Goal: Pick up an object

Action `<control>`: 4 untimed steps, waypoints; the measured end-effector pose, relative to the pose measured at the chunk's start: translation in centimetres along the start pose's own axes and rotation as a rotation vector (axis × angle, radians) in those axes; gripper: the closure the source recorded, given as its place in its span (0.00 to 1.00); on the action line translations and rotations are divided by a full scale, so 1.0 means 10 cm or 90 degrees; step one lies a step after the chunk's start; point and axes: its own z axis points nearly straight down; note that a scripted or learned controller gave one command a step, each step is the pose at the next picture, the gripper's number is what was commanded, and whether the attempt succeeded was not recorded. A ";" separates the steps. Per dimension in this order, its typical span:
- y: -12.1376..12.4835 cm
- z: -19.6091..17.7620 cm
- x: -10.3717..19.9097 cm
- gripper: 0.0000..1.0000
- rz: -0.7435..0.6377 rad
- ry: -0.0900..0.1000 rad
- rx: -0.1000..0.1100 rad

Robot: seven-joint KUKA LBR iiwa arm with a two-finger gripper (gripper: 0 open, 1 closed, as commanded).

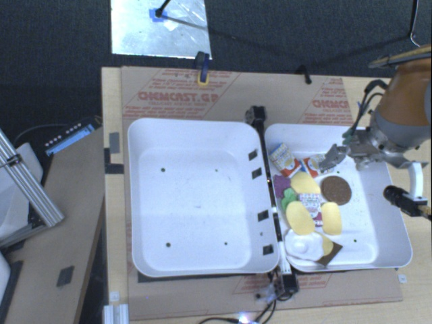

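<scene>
1. Cardboard sheeting covers your tabletop [182, 93], with two white bins side by side on it.
2. Your objects lie heaped in the right bin [388, 248], against its left wall: a brown disc [336, 190], two yellow pieces [300, 217], a purple piece [281, 183], a small packet [282, 156].
3. Your claw [332, 157] hangs over that bin's far part, just above the disc; whether it is parted or closed you cannot tell.
4. Left bin [196, 194] sits alongside

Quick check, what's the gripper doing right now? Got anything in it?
Two-finger gripper: over the right white bin, above the pile near the round brown disc; whether it holds anything cannot be told.
</scene>
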 end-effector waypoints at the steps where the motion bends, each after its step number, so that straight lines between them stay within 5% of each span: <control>1: -0.22 1.05 -0.66 0.00 0.005 0.000 0.001; 2: -0.16 0.86 -0.64 1.00 0.000 -0.003 -0.009; 3: 0.93 1.01 -0.49 1.00 -0.005 -0.001 -0.007; 4: -0.03 1.03 0.35 1.00 -0.002 0.003 0.005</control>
